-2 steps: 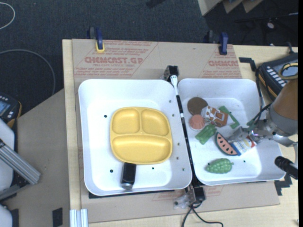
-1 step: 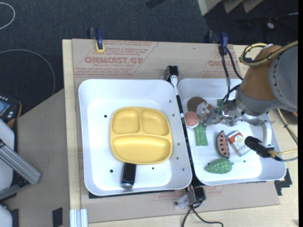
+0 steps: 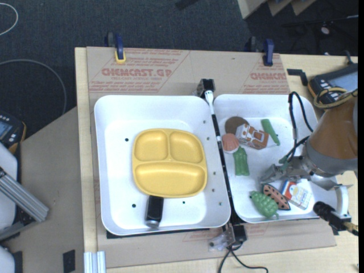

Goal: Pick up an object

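Note:
The right bin [image 3: 254,102] holds several small objects. A brown and white toy house [image 3: 251,136] lies beside a brown round piece [image 3: 234,123] and a green stick [image 3: 269,131]. A pink round piece [image 3: 230,144] and a green block [image 3: 242,163] lie by the left wall. Near the front are a bumpy green toy [image 3: 263,204], a dark slice with red dots [image 3: 277,196] and a white packet [image 3: 300,194]. My gripper [image 3: 277,174] hangs low over the bin's right half, just above the dark slice and the packet. The wrist hides its tips.
The left bin [image 3: 108,152] holds a yellow divided plate [image 3: 169,162] and a black object [image 3: 154,209] near its front wall. The orange-banded arm [image 3: 335,135] covers the right bin's right side. A black cable [image 3: 296,118] loops over that bin's rear right corner.

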Controlling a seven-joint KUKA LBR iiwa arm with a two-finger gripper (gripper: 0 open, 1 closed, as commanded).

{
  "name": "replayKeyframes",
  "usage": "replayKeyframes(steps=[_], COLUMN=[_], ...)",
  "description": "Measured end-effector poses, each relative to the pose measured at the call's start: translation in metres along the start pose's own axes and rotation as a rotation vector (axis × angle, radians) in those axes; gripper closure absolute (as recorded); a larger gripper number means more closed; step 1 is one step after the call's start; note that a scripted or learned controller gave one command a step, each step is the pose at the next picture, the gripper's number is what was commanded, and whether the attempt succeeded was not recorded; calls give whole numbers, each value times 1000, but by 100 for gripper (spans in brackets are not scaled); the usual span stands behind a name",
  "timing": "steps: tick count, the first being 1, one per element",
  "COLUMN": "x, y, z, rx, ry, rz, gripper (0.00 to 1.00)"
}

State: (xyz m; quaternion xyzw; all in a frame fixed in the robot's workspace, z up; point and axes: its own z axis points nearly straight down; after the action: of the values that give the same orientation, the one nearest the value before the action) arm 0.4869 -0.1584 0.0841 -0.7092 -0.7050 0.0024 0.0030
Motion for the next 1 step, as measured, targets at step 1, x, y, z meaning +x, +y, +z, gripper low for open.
replayKeyframes(steps=[1], x=[-62], y=[-6], z=[-2], rx=[-9], ry=[6], rz=[-7], gripper=[0])
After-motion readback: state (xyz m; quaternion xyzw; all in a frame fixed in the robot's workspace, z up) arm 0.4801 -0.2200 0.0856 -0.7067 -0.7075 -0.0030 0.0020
